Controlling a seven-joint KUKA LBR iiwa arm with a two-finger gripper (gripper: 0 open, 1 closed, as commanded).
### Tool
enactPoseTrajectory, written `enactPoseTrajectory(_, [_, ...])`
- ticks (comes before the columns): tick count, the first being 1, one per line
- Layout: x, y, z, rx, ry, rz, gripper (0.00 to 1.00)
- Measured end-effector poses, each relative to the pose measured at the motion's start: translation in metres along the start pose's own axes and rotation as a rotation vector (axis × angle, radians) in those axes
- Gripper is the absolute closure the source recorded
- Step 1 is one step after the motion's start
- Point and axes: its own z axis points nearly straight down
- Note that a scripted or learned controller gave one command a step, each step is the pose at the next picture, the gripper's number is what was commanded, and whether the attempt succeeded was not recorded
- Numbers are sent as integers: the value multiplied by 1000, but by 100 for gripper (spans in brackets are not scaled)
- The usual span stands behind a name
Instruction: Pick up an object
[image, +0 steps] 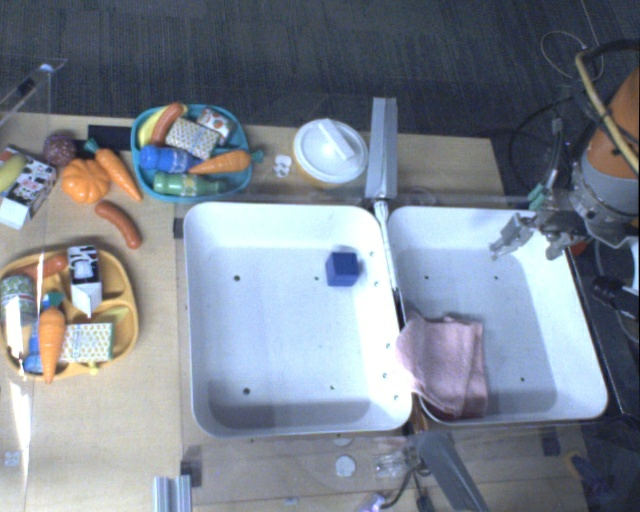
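Two white bins sat side by side, a robot arm at the right.
Its gripper (527, 232) hung with fingers spread and holding nothing over the right bin (560, 330); descending squarely over the folded pink cloth (447, 362) near the divider looked the best approach.

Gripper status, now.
Gripper: above the right bin, nothing seen between its fingers; open or shut cannot be told.
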Motion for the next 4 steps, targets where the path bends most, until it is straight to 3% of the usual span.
enactPoseTrajectory(1, [14, -74, 146, -3, 1, 75, 0])
enactPoseTrajectory(2, [61, -56, 152, -20, -2, 55, 0])
enactPoseTrajectory(3, [61, -53, 142, -24, -1, 55, 100])
enactPoseTrajectory(4, [74, -41, 61, -1, 1, -243, 100])
